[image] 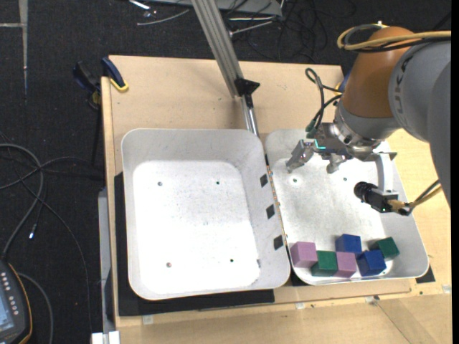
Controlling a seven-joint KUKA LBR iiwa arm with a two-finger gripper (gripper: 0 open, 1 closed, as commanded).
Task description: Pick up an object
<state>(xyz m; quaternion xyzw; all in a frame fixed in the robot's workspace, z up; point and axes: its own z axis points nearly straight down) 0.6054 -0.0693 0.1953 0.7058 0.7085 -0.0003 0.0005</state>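
Several small blocks lie in a cluster along the near edge of the right bin (315,206): a purple block (303,253), a green block (326,262), a pink-purple block (346,264), two blue blocks (348,244) (371,262) and a dark green block (388,247). My gripper (315,158) hangs over the far part of the right bin, well away from the blocks. Its two grey fingers (297,156) are spread apart with nothing between them.
The left bin (190,206) sits beside the right one, with black clips along the shared rim. A slanted metal pole (219,38) runs down to the bins' far junction. A black fitting (373,194) sticks out over the right bin's right side.
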